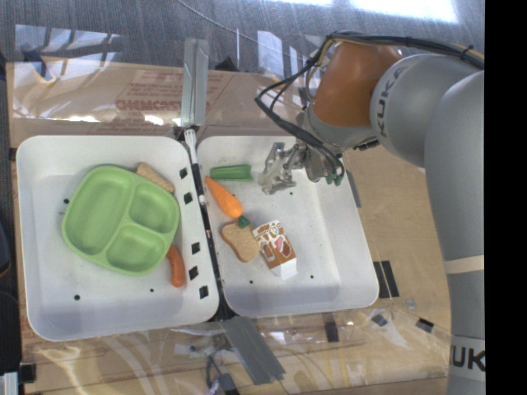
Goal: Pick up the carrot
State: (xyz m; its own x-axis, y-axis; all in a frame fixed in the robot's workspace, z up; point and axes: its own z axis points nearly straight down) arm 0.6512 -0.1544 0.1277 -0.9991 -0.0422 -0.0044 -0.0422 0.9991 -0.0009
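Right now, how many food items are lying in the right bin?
4. A carrot lies near the divider, a green cucumber-like piece just above it, a bread slice lower down, and a small carton touching the bread's right side. None looks hidden.

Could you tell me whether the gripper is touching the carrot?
Apart. The camera view shows bare white bin floor between the gripper and the carrot, which lies near the divider.
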